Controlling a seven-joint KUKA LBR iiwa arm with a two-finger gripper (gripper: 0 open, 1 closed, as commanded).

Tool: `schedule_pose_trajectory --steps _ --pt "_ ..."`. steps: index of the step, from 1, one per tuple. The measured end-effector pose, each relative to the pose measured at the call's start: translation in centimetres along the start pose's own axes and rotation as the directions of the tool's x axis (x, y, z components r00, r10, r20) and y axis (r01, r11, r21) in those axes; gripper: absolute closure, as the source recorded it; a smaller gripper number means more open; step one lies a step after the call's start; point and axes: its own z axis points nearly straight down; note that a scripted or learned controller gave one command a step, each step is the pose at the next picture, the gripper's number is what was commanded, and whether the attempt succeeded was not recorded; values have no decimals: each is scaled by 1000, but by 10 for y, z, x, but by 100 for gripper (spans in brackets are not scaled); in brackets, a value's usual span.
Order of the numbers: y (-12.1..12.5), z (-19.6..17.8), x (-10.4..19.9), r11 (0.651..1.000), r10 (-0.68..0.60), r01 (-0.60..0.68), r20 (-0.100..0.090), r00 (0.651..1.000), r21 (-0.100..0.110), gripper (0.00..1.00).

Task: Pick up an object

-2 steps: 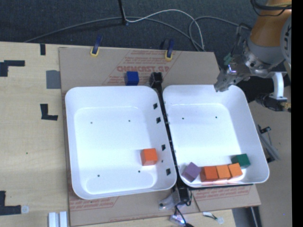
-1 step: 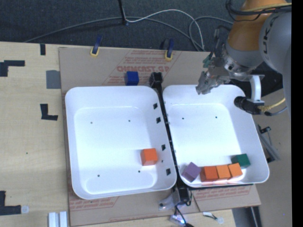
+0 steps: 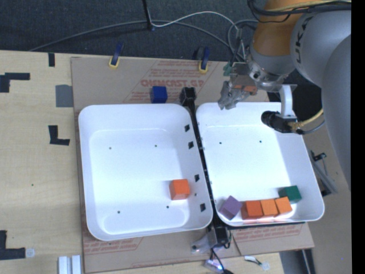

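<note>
From above, the grey two-finger gripper [image 3: 231, 100] hangs over the far rim of the right white bin [image 3: 296, 153]; whether it grasps anything I cannot tell. An orange cube [image 3: 179, 189] lies in the left white bin [image 3: 91, 153] (near its inner wall). A purple block [image 3: 230, 207], two orange blocks [image 3: 260, 208] and a green block [image 3: 291, 194] line the right bin's near edge.

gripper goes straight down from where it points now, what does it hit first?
Probably the far rim or bare floor of the right bin: the gripper hangs over its top-left corner. The blocks lie well clear; depth is unclear.
</note>
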Motion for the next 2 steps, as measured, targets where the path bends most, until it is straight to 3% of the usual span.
schedule_pose_trajectory --steps 2 --pt "19 14 118 1000 0 0 0 1000 1 100"
